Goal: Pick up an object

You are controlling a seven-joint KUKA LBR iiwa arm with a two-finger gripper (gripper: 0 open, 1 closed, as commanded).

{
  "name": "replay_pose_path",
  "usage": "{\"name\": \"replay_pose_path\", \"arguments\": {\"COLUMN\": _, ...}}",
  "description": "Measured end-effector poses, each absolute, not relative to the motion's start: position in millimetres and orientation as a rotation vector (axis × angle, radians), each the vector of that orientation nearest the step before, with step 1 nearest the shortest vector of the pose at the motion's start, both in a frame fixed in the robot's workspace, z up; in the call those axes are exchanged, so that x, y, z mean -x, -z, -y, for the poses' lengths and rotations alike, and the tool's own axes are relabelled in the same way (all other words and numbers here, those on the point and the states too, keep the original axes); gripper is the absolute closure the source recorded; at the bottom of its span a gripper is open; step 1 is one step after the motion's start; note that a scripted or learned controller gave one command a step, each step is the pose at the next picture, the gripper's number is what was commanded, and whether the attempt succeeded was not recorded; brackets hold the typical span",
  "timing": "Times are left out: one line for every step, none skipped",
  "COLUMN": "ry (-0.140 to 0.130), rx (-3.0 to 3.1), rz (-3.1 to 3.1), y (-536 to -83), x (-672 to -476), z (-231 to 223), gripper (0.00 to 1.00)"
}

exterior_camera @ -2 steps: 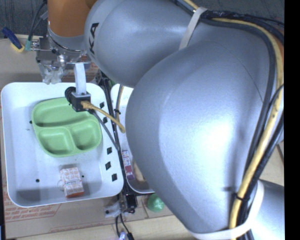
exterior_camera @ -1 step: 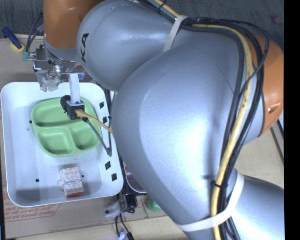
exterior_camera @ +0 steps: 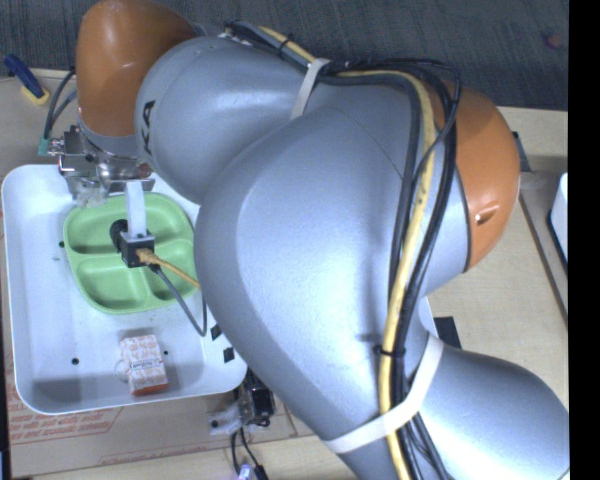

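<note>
A green divided tray (exterior_camera: 102, 268) lies in the upper half of the left white bin (exterior_camera: 28, 298). A small white packet with orange-red print (exterior_camera: 143, 362) lies nearer the bin's front edge, apart from the tray. My gripper (exterior_camera: 98, 180) hangs below the orange wrist band at the bin's far edge, over the green tray's back rim. A white strut and a black block with a yellow cable (exterior_camera: 136, 240) hang in front of the tray's middle. The gripper's tip is cluttered and partly hidden.
The grey arm's big body (exterior_camera: 340, 248) covers the middle and right of the view, hiding the right bin. A blue and yellow pen-like item (exterior_camera: 25, 76) lies outside the bin at the top left. Cardboard (exterior_camera: 60, 426) shows under the bin's front edge.
</note>
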State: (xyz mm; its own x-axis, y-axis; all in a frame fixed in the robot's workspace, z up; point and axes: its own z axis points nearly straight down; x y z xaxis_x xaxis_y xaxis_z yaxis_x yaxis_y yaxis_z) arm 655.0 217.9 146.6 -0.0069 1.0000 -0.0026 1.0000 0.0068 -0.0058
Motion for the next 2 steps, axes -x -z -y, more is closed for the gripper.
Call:
{"name": "replay_pose_path", "arguments": {"ry": -0.006, "rx": 2.213, "rz": 2.228, "y": -148, "x": -655.7, "z": -218, "gripper": 0.00}}
{"name": "replay_pose_path", "arguments": {"ry": -0.005, "rx": 2.214, "rz": 2.228, "y": -107, "x": -594.5, "z": -217, "gripper": 0.00}}
